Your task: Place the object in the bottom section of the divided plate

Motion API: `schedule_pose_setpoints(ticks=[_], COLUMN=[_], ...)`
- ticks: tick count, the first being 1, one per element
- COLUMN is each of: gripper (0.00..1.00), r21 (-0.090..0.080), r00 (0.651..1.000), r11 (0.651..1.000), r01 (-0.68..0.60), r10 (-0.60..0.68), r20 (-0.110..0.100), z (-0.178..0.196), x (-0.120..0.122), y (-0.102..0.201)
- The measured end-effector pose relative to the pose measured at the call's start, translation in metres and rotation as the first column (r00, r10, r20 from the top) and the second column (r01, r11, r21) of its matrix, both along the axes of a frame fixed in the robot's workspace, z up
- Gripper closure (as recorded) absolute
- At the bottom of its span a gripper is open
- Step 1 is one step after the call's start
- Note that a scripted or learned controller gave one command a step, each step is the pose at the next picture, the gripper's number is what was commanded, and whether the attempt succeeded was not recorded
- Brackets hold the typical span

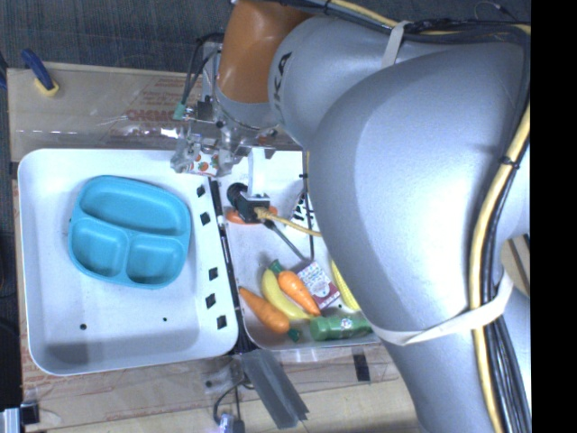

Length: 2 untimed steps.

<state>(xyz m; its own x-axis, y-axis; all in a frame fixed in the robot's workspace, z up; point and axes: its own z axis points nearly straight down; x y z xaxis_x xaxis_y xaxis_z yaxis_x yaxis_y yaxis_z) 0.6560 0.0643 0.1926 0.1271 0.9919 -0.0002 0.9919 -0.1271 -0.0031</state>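
A big grey arm [406, 197] with an orange band [252, 43] comes in from the right and covers a lot of the right bin [270, 343]. Its jaws hang over the far rim of the left bin [54, 332], close to the corner where the two bins meet. They look like a small shiny clump from up here. I cannot tell if they are open or shut, and I cannot see anything between them. A blue plate [126, 234] lies flat in the left bin, near its far end. It has one big part and two small parts side by side, and the two small parts are nearer to the bottom of the view. The toy food lies in the right bin, well apart from the plate. I cannot tell which piece is the one to move. One carrot [296, 291] leans on a yellow banana [275, 294]. Another carrot [263, 309] lies just beside the banana on its other side. A little red and white packet [317, 282] is next to the first carrot. A green thing [341, 327] lies by the near rim, partly under the arm. A small orange thing [239, 216] sits farther up in that bin, near the wall between the bins. Both bins rest on a brown counter [90, 97], and a blue clip [38, 72] sits at its far left corner.
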Motion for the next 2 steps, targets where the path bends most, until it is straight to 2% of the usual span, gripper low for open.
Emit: schedule_pose_setpoints(ticks=[1, 2], gripper=[1.0, 1.0], r21=[-0.001, 0.0], r00=[0.949, 0.899], r11=[0.949, 0.899], r01=[-0.316, -0.438], r10=[0.316, 0.438], r20=[0.002, -0.001], z=[0.053, 0.019], x=[0.0, -0.031], y=[0.011, 0.068])
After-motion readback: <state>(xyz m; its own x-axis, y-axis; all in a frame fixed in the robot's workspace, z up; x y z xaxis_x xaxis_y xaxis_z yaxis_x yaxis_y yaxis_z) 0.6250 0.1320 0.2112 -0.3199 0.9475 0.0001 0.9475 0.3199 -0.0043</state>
